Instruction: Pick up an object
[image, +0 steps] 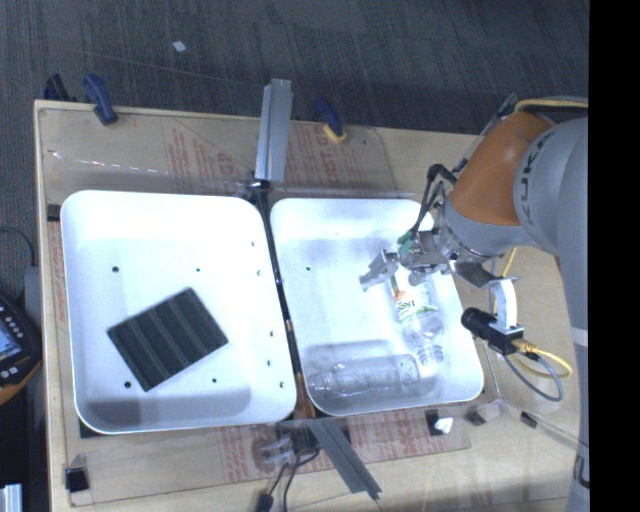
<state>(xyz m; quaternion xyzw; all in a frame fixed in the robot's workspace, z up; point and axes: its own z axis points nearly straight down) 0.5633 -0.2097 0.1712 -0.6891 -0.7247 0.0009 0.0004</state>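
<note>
arm (540, 170) cut off at right edge, claw (392, 268) fingers blurred

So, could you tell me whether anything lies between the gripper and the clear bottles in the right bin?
Nothing visible does. The gripper hangs over the right bin, right beside the top of the small upright-lying bottle. The larger clear bottle lies along the bin's near wall, past the small one, uncovered.

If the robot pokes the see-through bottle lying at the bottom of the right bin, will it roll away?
Probably. The clear bottle lies on its side and looks round, so it may roll. It seems empty, so likely light. Its smooth plastic could be slippery.
</note>
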